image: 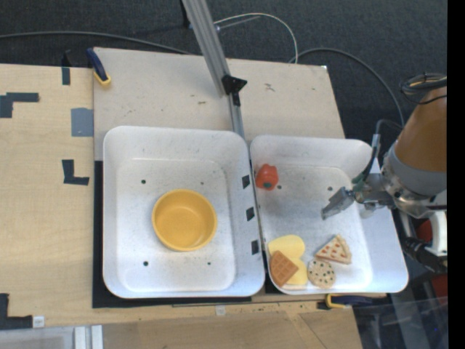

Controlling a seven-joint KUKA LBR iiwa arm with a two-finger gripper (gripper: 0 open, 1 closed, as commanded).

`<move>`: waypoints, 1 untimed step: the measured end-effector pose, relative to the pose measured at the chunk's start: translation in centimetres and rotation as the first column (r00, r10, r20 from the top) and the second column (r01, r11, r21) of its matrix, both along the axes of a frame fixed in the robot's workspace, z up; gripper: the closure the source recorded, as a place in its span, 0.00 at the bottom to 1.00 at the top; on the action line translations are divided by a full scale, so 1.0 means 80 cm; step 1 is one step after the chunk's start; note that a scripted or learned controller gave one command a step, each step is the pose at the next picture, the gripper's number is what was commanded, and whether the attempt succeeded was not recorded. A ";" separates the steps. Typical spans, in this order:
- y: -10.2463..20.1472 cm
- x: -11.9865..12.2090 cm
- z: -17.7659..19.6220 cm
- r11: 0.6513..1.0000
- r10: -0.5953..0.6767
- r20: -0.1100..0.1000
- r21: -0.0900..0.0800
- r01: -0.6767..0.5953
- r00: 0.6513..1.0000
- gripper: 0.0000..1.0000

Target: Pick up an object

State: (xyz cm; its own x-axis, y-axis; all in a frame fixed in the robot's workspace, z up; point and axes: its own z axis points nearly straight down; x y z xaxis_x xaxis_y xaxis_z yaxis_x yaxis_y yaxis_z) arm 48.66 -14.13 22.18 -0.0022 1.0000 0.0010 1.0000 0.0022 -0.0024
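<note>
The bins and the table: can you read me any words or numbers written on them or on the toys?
No readable words, numbers or brand names appear in the camera view.
The left bin and right bin carry only dark specks.
The yellow bowl, red toy, waffle, cookie and pizza slice bear no writing.
The board behind the bins has faint scratches, not letters.

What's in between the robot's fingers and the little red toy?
Nothing. In the camera view, just bare white bin floor lies between the gripper and the red toy.
</note>
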 end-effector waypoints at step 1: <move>0.000 0.000 0.000 1.000 0.000 0.000 0.000 0.000 1.000 0.00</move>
State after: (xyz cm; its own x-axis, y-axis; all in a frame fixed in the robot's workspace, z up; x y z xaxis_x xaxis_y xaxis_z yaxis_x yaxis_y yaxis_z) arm 48.66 -14.14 22.18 -0.0021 1.0000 0.0007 1.0000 0.0021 -0.0023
